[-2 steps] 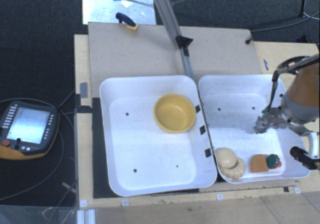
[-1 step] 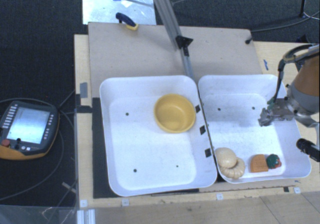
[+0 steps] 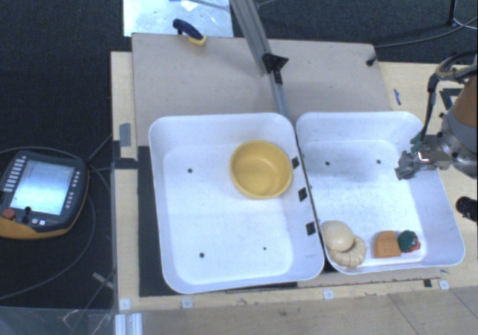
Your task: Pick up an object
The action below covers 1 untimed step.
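- In the camera view, at the right edge of the right shallow white bin (image 3: 373,132), the grey two-finger gripper (image 3: 408,165) hung above the bin's right side, with the arm's orange band (image 3: 464,108) just above and behind it.
- How far its jaws stood apart could not be told from this slant; nothing was seen between them, so I judged that it carried nothing.
- In the same bin, along the near wall, lay two pale round bread-like pieces (image 3: 343,243), touching each other, and beside them to the right an orange block (image 3: 386,244) touching a small dark green object (image 3: 408,240).
- These things were well apart from the gripper, toward the near edge of the bin.
- In the left shallow white bin (image 3: 172,177) stood a yellow round bowl (image 3: 261,169), upright, near the wall shared by the two bins.
- The step in hand seemed to be the approach: no object was yet picked.
- The next move would call for travelling toward the near edge and coming down over one piece; the crowding of the pieces against the wall could make the grasp difficult.
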Available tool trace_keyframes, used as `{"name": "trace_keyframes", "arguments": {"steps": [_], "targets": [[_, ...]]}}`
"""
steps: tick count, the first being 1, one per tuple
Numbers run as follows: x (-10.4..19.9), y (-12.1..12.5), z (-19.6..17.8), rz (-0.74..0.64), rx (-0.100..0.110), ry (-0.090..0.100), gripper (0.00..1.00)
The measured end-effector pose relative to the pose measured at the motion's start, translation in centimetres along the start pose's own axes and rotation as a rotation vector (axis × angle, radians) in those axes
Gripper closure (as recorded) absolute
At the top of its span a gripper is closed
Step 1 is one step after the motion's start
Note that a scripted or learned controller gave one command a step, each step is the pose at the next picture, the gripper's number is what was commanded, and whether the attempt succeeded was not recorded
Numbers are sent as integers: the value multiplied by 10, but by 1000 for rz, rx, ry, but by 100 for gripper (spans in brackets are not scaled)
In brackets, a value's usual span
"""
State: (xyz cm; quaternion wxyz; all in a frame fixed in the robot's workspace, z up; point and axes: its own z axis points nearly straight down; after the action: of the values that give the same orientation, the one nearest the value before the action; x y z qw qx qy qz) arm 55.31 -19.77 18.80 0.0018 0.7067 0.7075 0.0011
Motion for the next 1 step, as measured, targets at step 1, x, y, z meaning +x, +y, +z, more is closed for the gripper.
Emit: {"name": "trace_keyframes", "arguments": {"steps": [1], "targets": [[0,1,-28,0,1,0,100]]}}
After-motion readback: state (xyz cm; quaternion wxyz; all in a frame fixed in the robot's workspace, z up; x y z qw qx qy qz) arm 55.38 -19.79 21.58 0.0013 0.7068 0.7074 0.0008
